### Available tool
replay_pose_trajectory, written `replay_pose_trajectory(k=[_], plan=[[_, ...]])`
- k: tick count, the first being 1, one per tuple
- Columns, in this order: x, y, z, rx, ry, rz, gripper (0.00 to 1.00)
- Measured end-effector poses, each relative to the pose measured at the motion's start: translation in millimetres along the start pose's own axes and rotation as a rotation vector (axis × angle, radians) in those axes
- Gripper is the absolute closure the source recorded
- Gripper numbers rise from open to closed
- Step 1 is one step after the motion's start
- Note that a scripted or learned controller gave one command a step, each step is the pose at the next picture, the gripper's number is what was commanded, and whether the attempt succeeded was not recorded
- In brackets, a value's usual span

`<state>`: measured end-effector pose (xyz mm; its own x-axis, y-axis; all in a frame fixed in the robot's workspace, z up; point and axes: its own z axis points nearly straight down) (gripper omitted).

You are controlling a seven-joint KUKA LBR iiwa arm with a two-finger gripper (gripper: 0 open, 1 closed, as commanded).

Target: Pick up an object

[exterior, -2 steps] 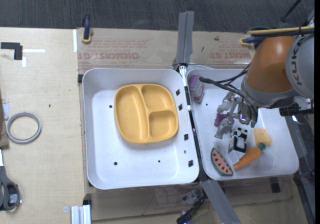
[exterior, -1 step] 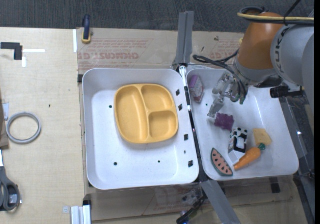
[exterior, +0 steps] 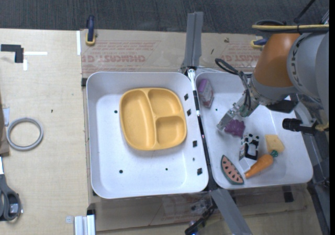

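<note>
The arm (exterior: 293, 66) is seen reaching in from the right of the frame, its jaws (exterior: 230, 122) lowered into the right bin (exterior: 293, 174) directly over a purple object (exterior: 235, 128) — whether they are released or clenched cannot be told. Around that spot the bin is crowded: a pinkish packet (exterior: 204, 92) lies toward the upper left, and a black-and-white piece (exterior: 250, 146), a yellow block (exterior: 274, 143), a carrot (exterior: 258, 166) and a watermelon slice (exterior: 231, 170) are spread below. In the left bin (exterior: 104, 176) a yellow divided plate (exterior: 153, 119) is set. A grey ring (exterior: 23, 133) lies on the bench (exterior: 47, 187) at far left.
</note>
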<state>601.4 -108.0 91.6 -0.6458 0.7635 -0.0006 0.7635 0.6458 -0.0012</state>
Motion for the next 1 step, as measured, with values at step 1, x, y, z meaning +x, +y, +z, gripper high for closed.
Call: replay_pose_trajectory(k=[1], plan=[[3.2,-27.4,-0.2,0.000,0.000,0.061,0.00]])
